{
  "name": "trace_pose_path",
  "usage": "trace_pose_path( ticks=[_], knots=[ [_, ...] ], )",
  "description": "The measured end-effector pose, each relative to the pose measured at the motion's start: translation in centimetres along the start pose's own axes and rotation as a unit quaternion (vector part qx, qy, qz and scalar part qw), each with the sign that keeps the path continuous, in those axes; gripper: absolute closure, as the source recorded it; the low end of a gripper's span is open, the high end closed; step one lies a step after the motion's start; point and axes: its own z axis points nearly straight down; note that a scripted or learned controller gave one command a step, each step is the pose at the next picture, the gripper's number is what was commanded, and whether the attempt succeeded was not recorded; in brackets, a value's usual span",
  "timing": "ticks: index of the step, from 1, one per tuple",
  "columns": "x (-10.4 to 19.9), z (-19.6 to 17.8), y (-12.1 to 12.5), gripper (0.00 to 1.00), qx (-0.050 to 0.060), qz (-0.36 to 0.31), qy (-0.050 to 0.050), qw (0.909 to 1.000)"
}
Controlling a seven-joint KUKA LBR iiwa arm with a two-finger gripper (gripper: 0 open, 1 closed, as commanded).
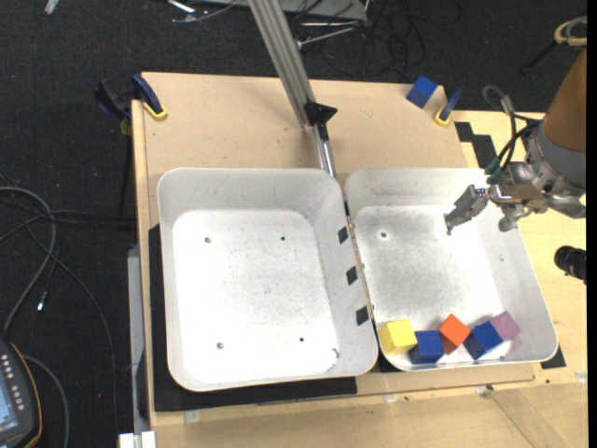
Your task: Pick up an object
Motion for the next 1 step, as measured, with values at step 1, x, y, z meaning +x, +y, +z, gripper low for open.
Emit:
trace_pose_path(
  ticks=[1],
  knots=[
    [-3.23, 4.0, 5.85, 0.0, 0.005, 0.001, 0.001, 1.0]
  ],
)
